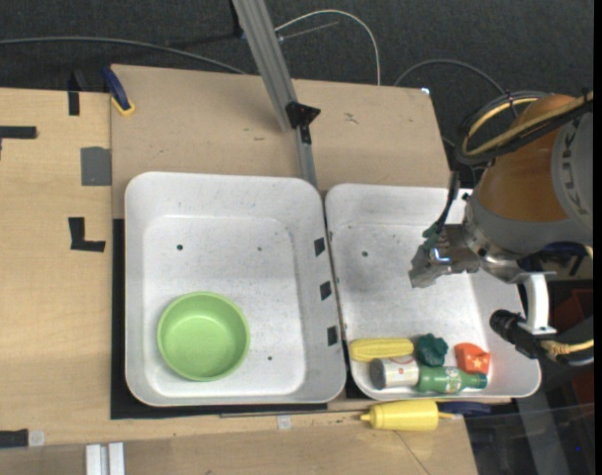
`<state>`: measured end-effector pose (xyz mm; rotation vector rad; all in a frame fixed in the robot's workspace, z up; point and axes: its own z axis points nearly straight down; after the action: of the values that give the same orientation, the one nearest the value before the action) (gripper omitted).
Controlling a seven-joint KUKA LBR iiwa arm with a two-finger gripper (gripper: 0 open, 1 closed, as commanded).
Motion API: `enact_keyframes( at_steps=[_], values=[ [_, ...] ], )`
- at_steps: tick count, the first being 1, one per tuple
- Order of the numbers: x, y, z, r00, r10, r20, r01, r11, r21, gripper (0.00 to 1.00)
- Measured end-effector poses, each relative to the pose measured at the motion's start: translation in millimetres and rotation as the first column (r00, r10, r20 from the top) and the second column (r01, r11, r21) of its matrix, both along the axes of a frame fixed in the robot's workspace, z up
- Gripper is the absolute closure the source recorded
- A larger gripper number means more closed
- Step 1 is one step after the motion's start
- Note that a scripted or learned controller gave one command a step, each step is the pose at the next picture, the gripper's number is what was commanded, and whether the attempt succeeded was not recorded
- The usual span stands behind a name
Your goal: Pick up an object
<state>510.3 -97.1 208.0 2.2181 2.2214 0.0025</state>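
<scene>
Several objects (420,362) at right bin (380,216) near edge, below end effector (427,268).

The arm (539,181) is cut off by the right edge. The gripper (427,265) is blurred. The arm hides the right bin's (380,216) far right rim.

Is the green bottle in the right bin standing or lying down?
Lying down. The green bottle rests on its side along the right bin's near edge, beside the yellow item.
</scene>
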Motion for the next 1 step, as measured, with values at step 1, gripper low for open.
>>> enact_keyframes(
  at_steps=[1],
  values=[
    [11.4,61.0,2.5,1.000,0.007,-0.005,-0.007,1.000,0.003,1.00]
  ],
)
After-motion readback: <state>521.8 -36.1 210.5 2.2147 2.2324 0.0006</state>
